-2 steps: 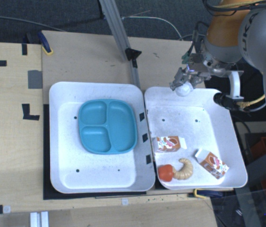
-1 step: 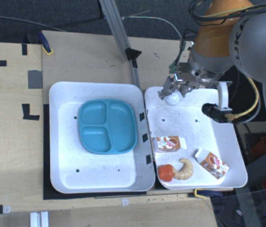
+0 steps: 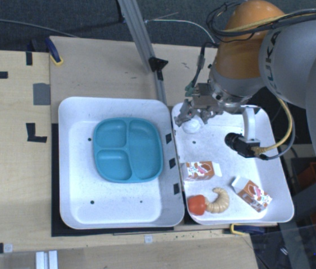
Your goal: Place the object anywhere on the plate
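Note:
A teal plate (image 3: 128, 149) with three compartments lies in the left white bin (image 3: 73, 167). My gripper (image 3: 192, 118) hangs over the far left corner of the right white bin (image 3: 278, 189), right above a small white round object (image 3: 191, 126) that shows at its fingertips. Whether the fingers touch that object is unclear. Nearer the front of the right bin lie a red-and-white packet (image 3: 199, 170), a tan croissant-shaped piece (image 3: 219, 201), a red tomato-like ball (image 3: 197, 205) and a second small packet (image 3: 252, 194).
A grey metal post (image 3: 141, 35) rises at a slant behind the bins. A black cylindrical part with a yellow cable (image 3: 242, 144) sticks out from the wrist over the right bin. The wooden bench (image 3: 12, 150) lies bare to the left.

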You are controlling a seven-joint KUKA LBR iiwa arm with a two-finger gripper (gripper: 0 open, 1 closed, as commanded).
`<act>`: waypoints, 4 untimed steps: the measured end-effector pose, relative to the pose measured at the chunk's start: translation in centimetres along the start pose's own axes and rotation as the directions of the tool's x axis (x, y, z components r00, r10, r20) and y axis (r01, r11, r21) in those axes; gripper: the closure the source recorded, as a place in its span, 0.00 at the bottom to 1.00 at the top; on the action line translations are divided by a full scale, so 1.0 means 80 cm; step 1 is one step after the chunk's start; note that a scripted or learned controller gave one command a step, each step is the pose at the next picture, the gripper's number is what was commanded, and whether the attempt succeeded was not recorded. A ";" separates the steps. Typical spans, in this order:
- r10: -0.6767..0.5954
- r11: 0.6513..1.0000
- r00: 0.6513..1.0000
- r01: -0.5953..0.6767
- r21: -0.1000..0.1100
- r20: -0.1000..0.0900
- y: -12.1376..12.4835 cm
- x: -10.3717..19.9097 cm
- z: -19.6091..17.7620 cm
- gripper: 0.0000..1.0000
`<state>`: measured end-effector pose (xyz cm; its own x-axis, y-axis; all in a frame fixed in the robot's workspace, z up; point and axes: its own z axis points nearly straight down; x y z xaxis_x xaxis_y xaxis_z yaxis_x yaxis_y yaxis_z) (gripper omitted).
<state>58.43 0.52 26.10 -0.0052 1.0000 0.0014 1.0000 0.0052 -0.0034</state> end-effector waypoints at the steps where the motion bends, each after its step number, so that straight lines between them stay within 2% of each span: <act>1: -0.001 1.000 1.000 0.001 0.001 0.000 -0.035 0.065 0.005 1.00; 2: 0.000 1.000 1.000 0.000 0.003 0.001 -0.061 0.119 0.036 1.00; 3: -0.001 1.000 1.000 0.001 0.002 0.001 -0.110 0.166 0.041 1.00; 4: 0.003 1.000 1.000 -0.003 0.000 0.002 -0.108 0.163 0.041 0.00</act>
